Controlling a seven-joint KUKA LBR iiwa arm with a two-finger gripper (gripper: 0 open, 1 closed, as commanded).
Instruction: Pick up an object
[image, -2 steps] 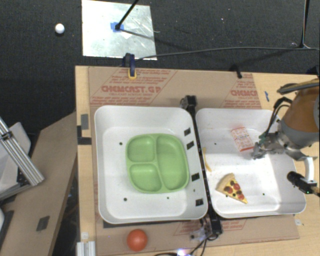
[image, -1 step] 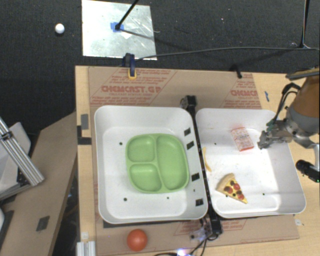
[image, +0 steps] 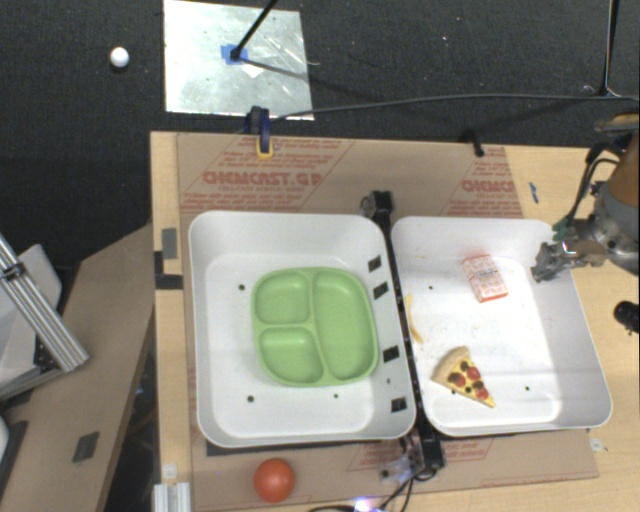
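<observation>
Dark carpet surrounds a cardboard-covered bench (image: 300, 170) seen from above at a slant, with two shallow white bins side by side on it.

Camera view: the left bin (image: 215, 250) holds a green divided tray (image: 314, 325) at its centre. The right bin (image: 580, 400) holds three loose things: a small red-and-white packet (image: 484, 277) toward twelve o'clock, a toy pizza slice (image: 465, 377) toward six o'clock, and a thin yellow strip (image: 411, 320) at nine o'clock, just beside the wall between the bins. An orange ball (image: 273, 479) lies on the bench outside the left bin, at its six o'clock.

The grey arm reaches in from three o'clock. Its gripper (image: 550, 262) hangs over the right bin's two o'clock rim, well apart from the packet; too small and blurred to tell how it is set. Nothing appears to be lifted: every object rests on a bin floor or the bench. Judging by this, the pick is not yet done; choosing, reaching, closing and lifting all remain.
</observation>
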